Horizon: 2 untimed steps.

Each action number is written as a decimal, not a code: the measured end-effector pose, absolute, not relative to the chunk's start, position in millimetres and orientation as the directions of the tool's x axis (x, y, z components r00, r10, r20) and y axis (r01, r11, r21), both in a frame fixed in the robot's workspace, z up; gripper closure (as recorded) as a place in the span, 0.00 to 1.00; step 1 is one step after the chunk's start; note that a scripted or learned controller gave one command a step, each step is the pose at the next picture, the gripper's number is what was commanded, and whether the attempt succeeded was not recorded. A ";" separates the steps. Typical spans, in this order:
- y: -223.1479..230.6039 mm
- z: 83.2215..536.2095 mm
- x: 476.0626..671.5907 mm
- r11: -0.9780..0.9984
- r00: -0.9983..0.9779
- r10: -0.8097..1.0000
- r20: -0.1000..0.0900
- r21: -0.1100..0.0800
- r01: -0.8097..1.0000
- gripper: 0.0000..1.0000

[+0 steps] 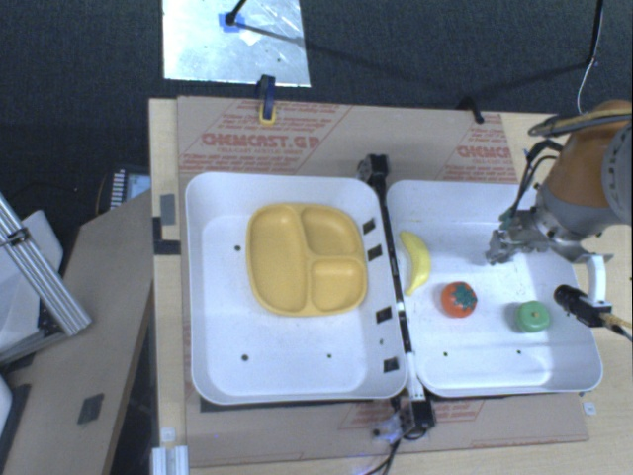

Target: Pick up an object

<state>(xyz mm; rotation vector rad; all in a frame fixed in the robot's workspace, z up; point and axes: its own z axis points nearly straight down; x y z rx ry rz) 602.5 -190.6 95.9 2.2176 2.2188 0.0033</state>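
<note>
In the right bin lie three small objects: a yellow banana by the left wall, a red-orange tomato-like ball near the middle, and a green round piece to its right. My gripper hangs low over the bin's upper right part, above and to the right of the red ball and apart from all three objects. Nothing shows in its grasp.
The left bin holds a yellow divided plate. A black divider with clips runs between the bins. The grey arm with its orange band covers the right bin's far right corner. Cardboard lies under both bins.
</note>
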 end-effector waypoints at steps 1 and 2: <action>-182.8 142.7 603.7 0.004 -0.004 1.000 -0.001 0.005 1.000 1.00; -175.2 189.6 606.3 0.006 -0.006 1.000 -0.001 0.005 1.000 1.00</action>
